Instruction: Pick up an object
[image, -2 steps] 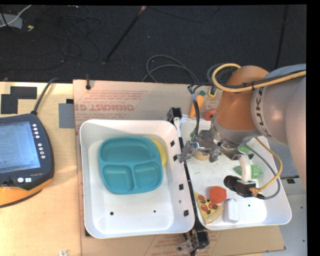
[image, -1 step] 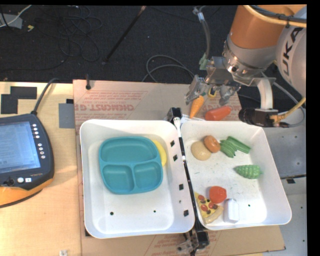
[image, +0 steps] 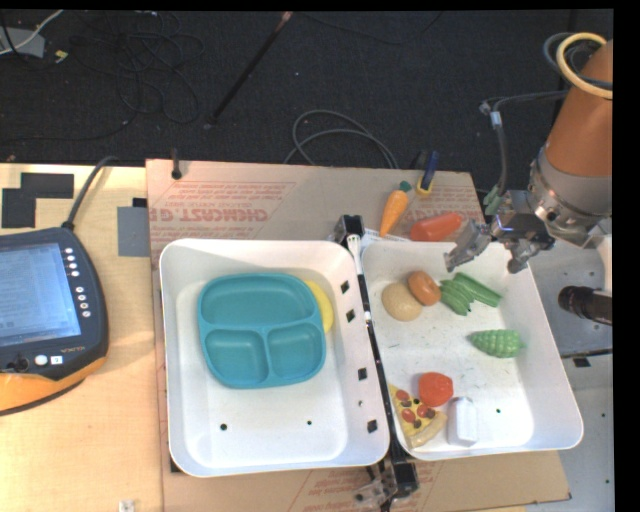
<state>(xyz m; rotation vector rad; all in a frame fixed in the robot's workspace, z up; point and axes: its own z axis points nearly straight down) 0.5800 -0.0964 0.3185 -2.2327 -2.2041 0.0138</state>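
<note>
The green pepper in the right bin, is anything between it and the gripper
Nothing visible blocks it. The gripper hangs open above the right bin's far edge, and the green pepper lies just below it, uncovered.

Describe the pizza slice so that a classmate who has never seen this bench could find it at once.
Start at the right-hand bin of the two white bins. Go to its near corner beside the divider between the bins, where the pizza slice lies. It is a flat yellow wedge with red dots, unlike the round red tomato and the white block beside it.
</note>
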